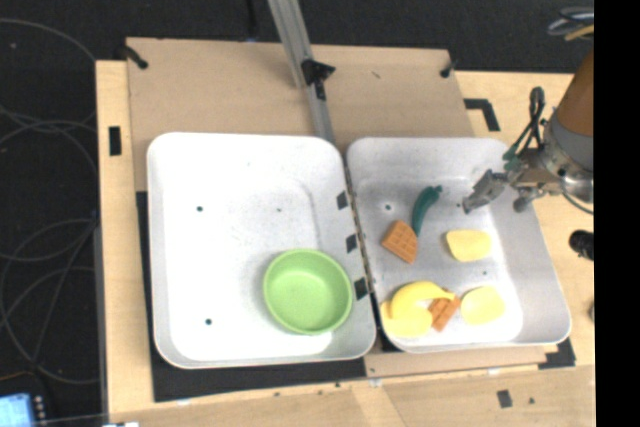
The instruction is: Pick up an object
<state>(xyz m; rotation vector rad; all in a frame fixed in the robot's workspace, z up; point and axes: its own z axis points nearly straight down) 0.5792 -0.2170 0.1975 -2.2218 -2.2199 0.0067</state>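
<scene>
Nothing is being held yet: the end effector [498,191] is being hung open above the right bin [548,267], near the yellow piece [468,244]

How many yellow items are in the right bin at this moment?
3. One yellow piece lies mid-bin below the claw; another sits near the front right; the largest is front left, touching a small orange piece, which may hide part.
</scene>
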